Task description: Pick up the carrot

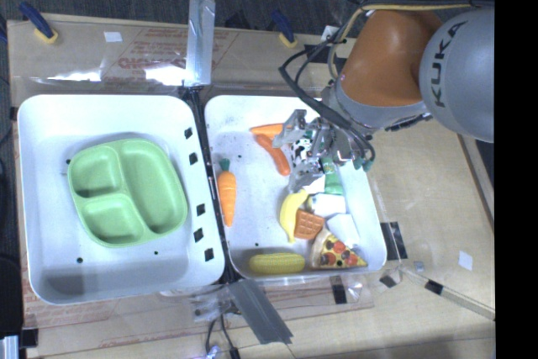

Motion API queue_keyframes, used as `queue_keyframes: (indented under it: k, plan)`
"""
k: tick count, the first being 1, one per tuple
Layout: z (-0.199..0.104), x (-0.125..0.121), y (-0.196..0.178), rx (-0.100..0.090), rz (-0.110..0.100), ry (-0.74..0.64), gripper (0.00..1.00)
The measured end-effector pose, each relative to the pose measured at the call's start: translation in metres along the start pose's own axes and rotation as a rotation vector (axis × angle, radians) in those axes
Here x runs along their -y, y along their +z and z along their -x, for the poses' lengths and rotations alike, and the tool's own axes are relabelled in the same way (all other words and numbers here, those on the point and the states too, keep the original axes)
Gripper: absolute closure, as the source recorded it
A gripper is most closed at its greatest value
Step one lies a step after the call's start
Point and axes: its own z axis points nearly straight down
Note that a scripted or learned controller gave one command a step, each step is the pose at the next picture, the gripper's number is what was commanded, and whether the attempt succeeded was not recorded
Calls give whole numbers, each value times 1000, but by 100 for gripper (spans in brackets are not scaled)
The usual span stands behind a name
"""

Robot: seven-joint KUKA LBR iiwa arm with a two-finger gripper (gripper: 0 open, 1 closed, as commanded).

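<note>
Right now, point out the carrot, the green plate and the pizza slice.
carrot (227,192): camera view, middle of its orange body.
green plate (126,191): camera view, the ridge between its compartments.
pizza slice (339,252): camera view, its topped face.

Two shallow white plastic bins sitting side by side on cardboard-covered bench (437,206). Left bin (42,181) holding pale green three-compartment plastic plate (126,191), lying flat near middle. Right bin (252,240) holding toy foods along right and near sides: yellow toy banana (292,213) touching brown waffle piece (308,224); pizza slice (338,252) lying beside them; yellow corn cob (276,263) resting against near wall.
</note>
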Motion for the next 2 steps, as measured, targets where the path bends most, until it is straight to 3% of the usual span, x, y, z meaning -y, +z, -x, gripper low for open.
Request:
queue_keyframes:
  k: [1,2]
  plan:
    - [-15,-33,116,-1,2,83,0]
    - [-13,-34,105,1,1,74,100]
